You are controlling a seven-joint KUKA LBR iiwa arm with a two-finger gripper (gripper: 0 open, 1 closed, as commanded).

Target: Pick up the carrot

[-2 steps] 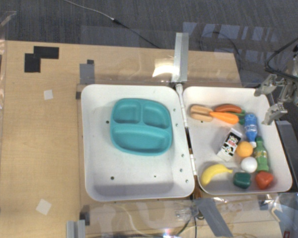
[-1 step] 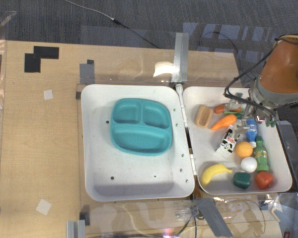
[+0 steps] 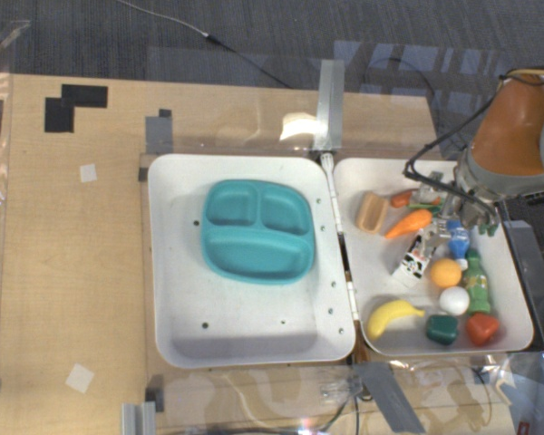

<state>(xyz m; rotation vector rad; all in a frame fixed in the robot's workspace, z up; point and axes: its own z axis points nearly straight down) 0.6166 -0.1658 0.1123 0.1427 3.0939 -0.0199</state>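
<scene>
The orange carrot [image 3: 408, 224] lies tilted in the upper middle of the right bin [image 3: 344, 243], between a tan bread piece [image 3: 373, 212] and a black-and-white carton [image 3: 415, 259]. My gripper [image 3: 455, 214] hangs over the bin just right of the carrot's thick end, beneath the orange band of the arm [image 3: 517, 130]. Nothing shows the carrot lifted; it rests on the bin floor.
The right bin also holds a small red piece [image 3: 402, 199], a blue item [image 3: 458, 243], an orange ball [image 3: 446, 273], a white ball [image 3: 453, 299], a green bottle [image 3: 477, 284], a banana [image 3: 392, 315], a green pepper [image 3: 442, 330] and a tomato [image 3: 481, 328]. A teal divided tray [image 3: 257, 229] sits in the left bin [image 3: 177, 315].
</scene>
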